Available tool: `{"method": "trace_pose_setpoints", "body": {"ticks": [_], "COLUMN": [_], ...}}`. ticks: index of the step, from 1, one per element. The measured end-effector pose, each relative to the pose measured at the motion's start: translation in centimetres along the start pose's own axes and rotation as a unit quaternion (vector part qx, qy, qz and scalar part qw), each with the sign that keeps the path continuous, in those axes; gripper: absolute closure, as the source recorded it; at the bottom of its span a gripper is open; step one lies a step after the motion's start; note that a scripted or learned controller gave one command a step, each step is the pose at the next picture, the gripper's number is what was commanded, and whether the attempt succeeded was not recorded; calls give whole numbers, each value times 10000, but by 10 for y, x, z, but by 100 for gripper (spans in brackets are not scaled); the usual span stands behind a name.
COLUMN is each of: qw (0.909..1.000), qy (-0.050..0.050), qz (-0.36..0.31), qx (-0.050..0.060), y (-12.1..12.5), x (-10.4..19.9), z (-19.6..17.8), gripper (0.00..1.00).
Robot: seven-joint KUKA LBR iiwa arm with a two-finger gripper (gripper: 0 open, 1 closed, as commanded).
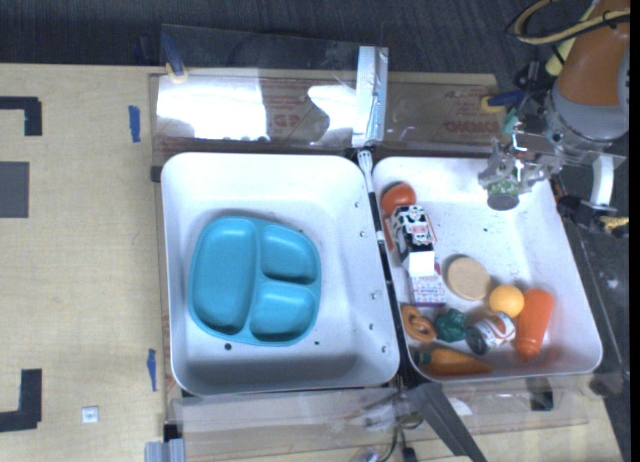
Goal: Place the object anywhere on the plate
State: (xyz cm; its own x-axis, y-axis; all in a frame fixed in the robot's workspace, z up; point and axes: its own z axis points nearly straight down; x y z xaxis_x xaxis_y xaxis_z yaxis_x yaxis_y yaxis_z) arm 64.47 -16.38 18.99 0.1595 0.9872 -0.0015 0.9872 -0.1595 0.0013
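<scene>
Camera view is taken from above at a slant, and two white bins are seen side by side at centre frame. The left bin is occupied by a blue divided plate, set left of its middle, with bare white floor left open along the upper and right rims. In the right bin, the upper half is largely bare, while toys are crowded along the left wall and lower edge: a red tomato-like toy, a black-and-white cow-patterned carton, a round tan disc, an orange ball, a red-orange pepper-like piece and a carrot. The gripper is seen at the upper right of the frame, above the right bin's upper right corner. A small greenish object appears to be pinched between the closed-in fingers, well apart from the plate.
</scene>
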Motion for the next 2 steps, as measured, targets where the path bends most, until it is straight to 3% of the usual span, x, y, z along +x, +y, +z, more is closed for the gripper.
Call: {"method": "trace_pose_setpoints", "body": {"ticks": [1, 2], "qw": [9961, 9961], "qy": [16, 9], "qz": [-887, -885], "qx": [25, -5], "y": [12, 13], "x": [66, 65], "z": [33, 20], "gripper": [100, 100]}}
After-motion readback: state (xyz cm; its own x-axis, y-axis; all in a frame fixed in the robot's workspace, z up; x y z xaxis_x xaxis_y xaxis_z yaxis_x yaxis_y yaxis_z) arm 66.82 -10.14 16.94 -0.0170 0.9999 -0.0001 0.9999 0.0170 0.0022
